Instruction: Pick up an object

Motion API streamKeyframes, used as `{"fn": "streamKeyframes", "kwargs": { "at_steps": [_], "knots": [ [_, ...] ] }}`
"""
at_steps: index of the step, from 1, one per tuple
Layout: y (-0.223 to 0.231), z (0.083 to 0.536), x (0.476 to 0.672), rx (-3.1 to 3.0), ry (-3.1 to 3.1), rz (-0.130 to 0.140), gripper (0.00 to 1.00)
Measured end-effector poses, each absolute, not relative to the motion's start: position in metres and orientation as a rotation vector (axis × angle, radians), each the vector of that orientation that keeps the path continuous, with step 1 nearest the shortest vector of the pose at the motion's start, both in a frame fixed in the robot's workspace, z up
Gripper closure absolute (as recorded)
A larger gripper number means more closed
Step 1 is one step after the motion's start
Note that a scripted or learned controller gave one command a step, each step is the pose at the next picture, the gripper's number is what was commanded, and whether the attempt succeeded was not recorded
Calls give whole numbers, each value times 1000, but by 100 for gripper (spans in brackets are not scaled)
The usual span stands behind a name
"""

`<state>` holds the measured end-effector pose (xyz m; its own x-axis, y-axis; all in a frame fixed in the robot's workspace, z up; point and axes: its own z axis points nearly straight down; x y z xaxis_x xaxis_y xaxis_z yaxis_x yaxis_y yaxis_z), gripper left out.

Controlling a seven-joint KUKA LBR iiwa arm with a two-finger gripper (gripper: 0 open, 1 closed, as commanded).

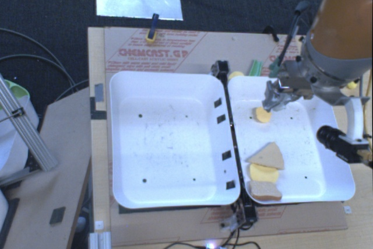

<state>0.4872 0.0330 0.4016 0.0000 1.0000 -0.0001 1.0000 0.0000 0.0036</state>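
From the overhead camera view, the gripper hangs low over the right bin, just beside a small round yellow piece lying on the bin floor; whether its jaws are spread or pressed together cannot be told. Near that bin's front-left corner lie a tan wedge-shaped slice, a yellow slice and a brown bread-like piece, touching one another, while the left bin stands alongside.
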Motion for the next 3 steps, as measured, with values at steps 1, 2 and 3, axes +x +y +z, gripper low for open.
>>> {"fn": "streamKeyframes", "kwargs": {
  "at_steps": [1,2,3],
  "knots": [
    [15,383,487,2221,2219,3,100],
    [60,380,506,2212,2229,4,100],
    [32,504,533,2210,2215,21,100]
  ]
}}
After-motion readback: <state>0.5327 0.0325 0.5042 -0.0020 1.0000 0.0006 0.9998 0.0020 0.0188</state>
